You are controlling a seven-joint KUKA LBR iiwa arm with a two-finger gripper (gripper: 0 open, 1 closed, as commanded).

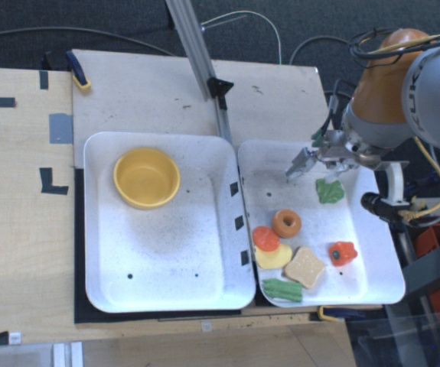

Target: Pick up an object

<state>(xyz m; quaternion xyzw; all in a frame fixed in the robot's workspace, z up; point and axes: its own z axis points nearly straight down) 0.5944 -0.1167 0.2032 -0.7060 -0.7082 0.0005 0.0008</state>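
Note:
My gripper (318, 170) hangs over the upper part of the right bin (373, 281), open, with nothing between its fingers. Just below it and a little right lies a green leafy piece (329, 191). Lower in the same bin lie a brown doughnut (287, 222), a red tomato (265, 238), a yellow piece (275, 257), a slice of bread (305, 267), a red pepper (343, 252) and a green pod (282, 290). A yellow bowl (147, 177) stands in the upper left of the left bin (166, 281).
A slanted metal post (197, 37) rises behind the bins, ending near the divider between them. Cables trail across the dark floor at the back. The arm's orange and grey body (392, 90) overhangs the right bin's far right corner.

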